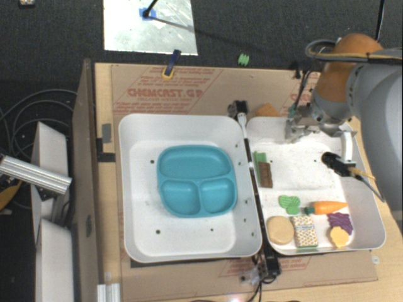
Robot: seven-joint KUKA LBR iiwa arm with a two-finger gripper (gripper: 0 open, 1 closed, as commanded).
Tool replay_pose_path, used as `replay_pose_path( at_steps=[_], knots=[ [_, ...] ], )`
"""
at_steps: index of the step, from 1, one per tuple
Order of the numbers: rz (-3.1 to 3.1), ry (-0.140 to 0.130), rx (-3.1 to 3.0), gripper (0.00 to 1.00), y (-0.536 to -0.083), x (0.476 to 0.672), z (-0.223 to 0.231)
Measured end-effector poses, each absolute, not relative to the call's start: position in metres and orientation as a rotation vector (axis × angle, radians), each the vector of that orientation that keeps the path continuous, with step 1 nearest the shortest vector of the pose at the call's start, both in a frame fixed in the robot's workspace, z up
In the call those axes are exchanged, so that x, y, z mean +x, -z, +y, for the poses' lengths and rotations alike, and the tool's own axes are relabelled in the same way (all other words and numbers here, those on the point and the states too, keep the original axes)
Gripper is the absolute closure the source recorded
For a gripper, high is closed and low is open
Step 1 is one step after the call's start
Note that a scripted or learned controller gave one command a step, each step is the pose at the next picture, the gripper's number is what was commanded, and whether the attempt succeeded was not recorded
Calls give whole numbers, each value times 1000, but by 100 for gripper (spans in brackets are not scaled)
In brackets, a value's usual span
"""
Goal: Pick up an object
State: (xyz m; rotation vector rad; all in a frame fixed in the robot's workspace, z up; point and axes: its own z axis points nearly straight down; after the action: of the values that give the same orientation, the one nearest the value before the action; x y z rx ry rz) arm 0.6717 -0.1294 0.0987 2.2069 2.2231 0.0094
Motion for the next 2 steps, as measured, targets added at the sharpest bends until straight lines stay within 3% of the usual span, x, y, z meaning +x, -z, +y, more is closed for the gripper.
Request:
replay_pose_path(
  at_steps=[1,2],
  knots=[
    [2215,-5,2218,100,-205,630,-155],
    [2232,0,2215,100,-147,623,-91]
  ],
)
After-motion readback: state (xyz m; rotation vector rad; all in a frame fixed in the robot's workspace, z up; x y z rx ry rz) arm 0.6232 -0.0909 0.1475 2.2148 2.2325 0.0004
